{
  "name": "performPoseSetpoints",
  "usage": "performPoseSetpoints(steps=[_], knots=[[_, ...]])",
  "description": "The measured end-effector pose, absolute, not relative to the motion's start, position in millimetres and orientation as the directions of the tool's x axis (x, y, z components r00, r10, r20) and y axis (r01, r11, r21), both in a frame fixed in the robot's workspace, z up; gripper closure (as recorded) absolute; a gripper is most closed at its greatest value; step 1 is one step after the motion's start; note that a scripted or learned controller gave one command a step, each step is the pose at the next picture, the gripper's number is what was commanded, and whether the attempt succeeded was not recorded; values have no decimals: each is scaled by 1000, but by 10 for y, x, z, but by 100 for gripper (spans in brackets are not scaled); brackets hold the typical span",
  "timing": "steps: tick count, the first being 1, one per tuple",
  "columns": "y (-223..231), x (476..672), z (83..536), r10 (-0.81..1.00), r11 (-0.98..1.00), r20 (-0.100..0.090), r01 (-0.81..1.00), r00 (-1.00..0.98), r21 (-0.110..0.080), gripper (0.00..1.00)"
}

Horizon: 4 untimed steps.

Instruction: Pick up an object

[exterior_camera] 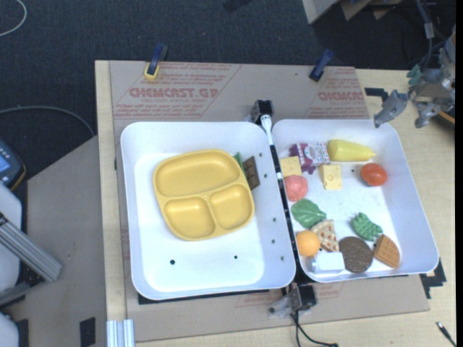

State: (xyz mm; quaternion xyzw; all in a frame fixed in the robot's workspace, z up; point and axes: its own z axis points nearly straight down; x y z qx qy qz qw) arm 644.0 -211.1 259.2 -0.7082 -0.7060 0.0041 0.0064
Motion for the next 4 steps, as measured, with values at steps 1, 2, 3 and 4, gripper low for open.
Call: performPoseSetpoints(steps=[1,2,3,4], knots=[[-2102,6462,2683,1000,0,0,1000,0,-1,0],[-2051,6448,2249,1000,1,2,1000,-1,-5,0],[-2017,6422,1817,1000,1,2,1000,-1,-6,0],[-2074,6468,1224,1000,0,2,1000,0,-7,0]])
